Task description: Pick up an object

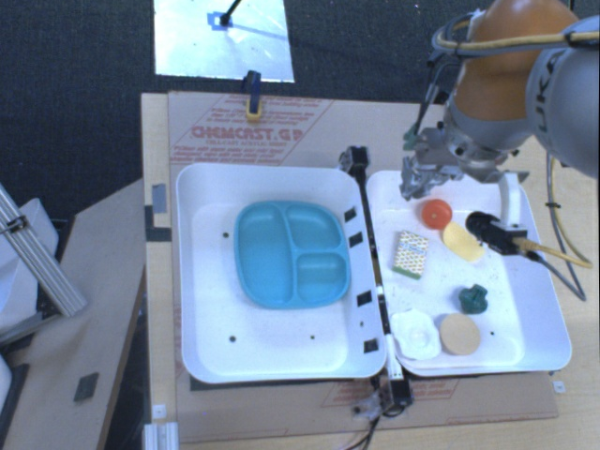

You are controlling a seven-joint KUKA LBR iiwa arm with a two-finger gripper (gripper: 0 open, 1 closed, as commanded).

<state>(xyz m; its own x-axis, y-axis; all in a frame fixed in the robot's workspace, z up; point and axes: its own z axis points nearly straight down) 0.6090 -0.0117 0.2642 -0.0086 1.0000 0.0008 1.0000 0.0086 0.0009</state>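
hovering over the right bin (548, 331), the gripper (417, 184) sits just beside a red ball (435, 214); whether it is parted or closed cannot be told. nearby lie a yellow piece (461, 241) and a patterned card (411, 253). a blue divided tray (291, 254) fills the left bin (202, 279).

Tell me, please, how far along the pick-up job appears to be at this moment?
Done: nothing looks lifted; the red ball, yellow piece, patterned box and green toy all lie in the right bin. In hand: the gripper hangs by the red ball. Left: grasping and raising one.
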